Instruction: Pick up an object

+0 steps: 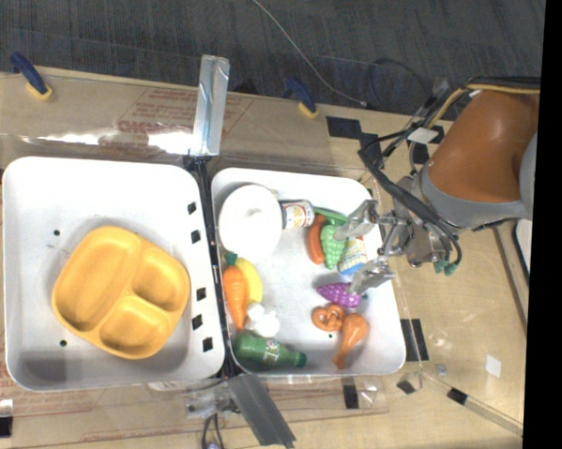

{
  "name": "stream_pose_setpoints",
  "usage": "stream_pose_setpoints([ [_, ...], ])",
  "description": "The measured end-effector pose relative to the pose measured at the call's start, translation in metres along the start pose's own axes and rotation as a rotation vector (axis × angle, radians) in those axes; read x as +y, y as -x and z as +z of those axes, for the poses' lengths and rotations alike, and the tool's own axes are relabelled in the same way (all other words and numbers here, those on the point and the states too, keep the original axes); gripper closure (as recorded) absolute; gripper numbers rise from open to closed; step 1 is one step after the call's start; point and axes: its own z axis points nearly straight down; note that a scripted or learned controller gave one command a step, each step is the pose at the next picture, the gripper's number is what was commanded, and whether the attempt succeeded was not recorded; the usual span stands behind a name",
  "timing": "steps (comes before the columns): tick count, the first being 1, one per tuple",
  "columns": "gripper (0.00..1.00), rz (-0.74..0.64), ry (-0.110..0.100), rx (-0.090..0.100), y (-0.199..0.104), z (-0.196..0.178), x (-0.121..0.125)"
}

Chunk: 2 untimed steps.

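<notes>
Crowding the gripper [366, 244], green toy [332, 245], purple grapes [339, 293], orange pretzel [329, 317]

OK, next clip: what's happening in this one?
A single robot arm reaches in from the right with its end effector low over the right bin, which holds a jumble of toy food. It sits right by a green toy and a purple grape bunch, near the bin's right wall. Whether it has gripped anything cannot be told. The left bin holds a yellow divided plate. A green bottle and a carrot lie near the divider.
</notes>
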Motion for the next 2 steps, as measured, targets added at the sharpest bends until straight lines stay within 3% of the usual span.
stream_pose_setpoints([
  [1,0.00,-0.069,0.006,0.012,0.017,0.120,-0.017],
  [2,0.00,-0.015,0.000,-0.003,0.020,0.150,-0.019],
])
